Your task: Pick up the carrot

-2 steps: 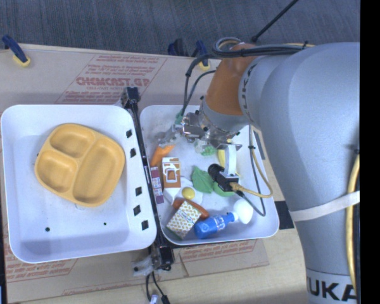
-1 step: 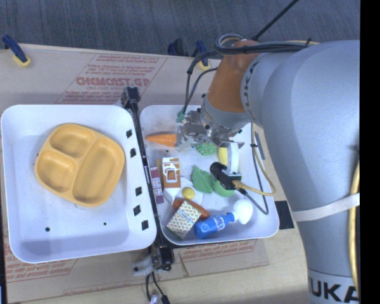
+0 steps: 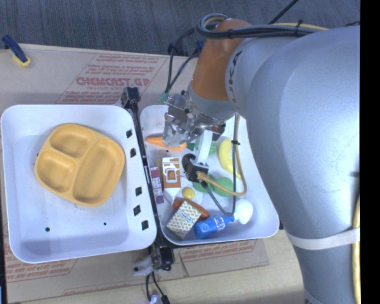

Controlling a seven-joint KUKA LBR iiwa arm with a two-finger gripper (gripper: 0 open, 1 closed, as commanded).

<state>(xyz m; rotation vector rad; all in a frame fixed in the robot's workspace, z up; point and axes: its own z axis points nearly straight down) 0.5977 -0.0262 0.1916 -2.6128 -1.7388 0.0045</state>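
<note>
The carrot (image 3: 157, 142) is a slim orange piece lying roughly flat (its pointed end toward the frame's left) just above the centre of the frame, in the right-hand bin's upper left corner, its right end hidden.

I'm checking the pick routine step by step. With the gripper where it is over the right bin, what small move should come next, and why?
Probably a short, straight descent onto the carrot. The gripper sits right over its thicker end near the right bin's upper left corner, and the carrot's tip pokes out to the left, not visibly held. Whether the fingers are open is not visible, so check that first.
</note>
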